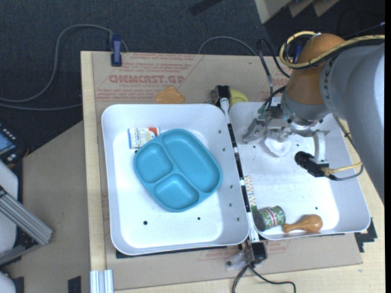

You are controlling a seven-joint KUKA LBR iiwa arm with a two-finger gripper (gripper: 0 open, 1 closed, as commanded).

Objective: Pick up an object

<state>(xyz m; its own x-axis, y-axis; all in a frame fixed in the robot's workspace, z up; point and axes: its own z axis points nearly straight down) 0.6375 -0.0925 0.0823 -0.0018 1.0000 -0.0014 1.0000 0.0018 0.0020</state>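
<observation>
My gripper [264,129] is low over the far left part of the right bin [342,215], under the arm's orange band [311,54]. A small white crumpled object [278,146] lies just beside it, touching or nearly so; I cannot tell which. Along the right bin's near edge are a green can [270,217] on its side and a tan drumstick-shaped toy [302,224]. In the left bin [122,212] sits a blue divided plate [176,169], with a small white, red and blue carton [139,135] partly tucked under its far left edge.
A black connector with a yellow cable [311,163] hangs off the arm over the middle of the right bin. Behind the bins, on the board, lie an orange item [170,94] and a yellow one [237,96]. A blue clip [116,49] sits at the board's far edge.
</observation>
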